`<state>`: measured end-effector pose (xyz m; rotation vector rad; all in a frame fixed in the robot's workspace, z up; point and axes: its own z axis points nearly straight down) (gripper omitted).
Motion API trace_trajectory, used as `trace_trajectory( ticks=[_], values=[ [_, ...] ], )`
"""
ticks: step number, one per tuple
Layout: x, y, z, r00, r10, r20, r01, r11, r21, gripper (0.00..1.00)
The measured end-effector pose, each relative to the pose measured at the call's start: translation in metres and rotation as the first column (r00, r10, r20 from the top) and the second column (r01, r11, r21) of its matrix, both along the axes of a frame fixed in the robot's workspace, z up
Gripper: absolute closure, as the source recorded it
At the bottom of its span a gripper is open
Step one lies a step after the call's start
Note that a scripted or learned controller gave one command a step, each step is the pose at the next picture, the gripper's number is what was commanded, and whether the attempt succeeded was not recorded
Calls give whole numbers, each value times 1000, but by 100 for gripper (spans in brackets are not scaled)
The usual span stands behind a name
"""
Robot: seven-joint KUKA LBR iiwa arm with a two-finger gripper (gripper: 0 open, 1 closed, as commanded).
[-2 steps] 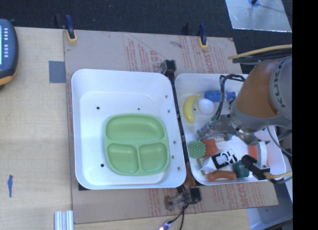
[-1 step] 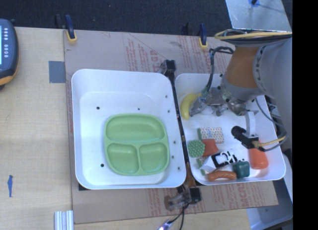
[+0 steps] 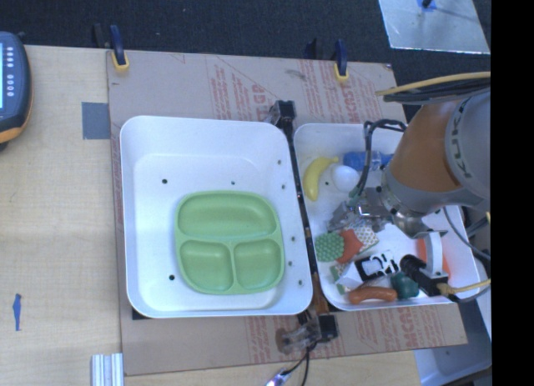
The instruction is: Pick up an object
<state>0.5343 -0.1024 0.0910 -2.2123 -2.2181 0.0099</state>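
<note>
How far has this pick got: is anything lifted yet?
Done: the arm has reached over the right bin. In hand: nothing visibly; the gripper sits low among the clutter beside the yellow banana. Left: grasp and lift one item. The green tray lies in the left bin.

**Left bin roomy, right bin jammed**

We see the left bin (image 3: 142,209) mostly open: only the green divided tray (image 3: 228,241) sits in it, toward the near side, leaving bare white floor along the far wall and left side. The right bin (image 3: 310,138) is crowded. A yellow banana (image 3: 314,176), a white ball (image 3: 344,177) and a blue item (image 3: 357,160) fill its far end; a green mesh piece (image 3: 329,248), a black-and-white item (image 3: 377,265), an orange carrot-like piece (image 3: 371,295) and a dark teal piece (image 3: 406,287) pack the near end, touching or overlapping. The arm (image 3: 434,155) covers the bin's right half. We find the only bare floor there is a thin strip beside the dividing wall.
</note>
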Motion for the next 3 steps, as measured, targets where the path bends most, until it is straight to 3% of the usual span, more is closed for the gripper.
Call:
trace_trajectory(
  ticks=[1, 2, 3],
  values=[
    [-33, -13, 1, 1000, 1, 6, -1, 1000, -1, 0],
    [-31, -13, 11, 1000, 3, 7, -3, 1000, -2, 100],
    [25, 47, 107, 1000, 9, 20, -9, 1000, -1, 100]
  ],
)
